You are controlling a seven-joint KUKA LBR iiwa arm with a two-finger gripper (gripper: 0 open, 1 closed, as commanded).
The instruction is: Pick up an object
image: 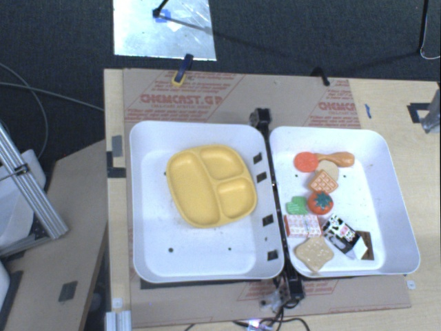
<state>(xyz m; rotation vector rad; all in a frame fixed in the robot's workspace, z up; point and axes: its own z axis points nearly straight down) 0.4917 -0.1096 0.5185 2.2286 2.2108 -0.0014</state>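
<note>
Pale wooden bench (83, 185) across the frame, topped by a printed cardboard sheet (227, 95). Two white bins side by side on it: left bin (148, 254) toward 9 o'clock, right bin (386, 185) toward 3 o'clock, touching along the middle. Shiny silver sheet (138, 19) on the dark floor at 12 o'clock. Yellow plate (193, 185) with three compartments lying flat in the middle of the left bin. Toy food for picking all clustered in the right bin's 9 o'clock half: orange drumstick (324, 161) at the cluster's 12 o'clock, waffle (323, 182) just under it, red tomato (320, 203) below that with a green piece (298, 205) touching at its 9 o'clock, pink-and-white pack (303, 225) lower, tan toast (314, 253) at 6 o'clock, black-and-white packet (340, 233) and brown bit (365, 245) toward 4 o'clock. Grey tip of the arm (433, 109) cut off at the 2 o'clock edge, well apart from the toys; cannot tell whether the pincer is released or clenched.
</note>
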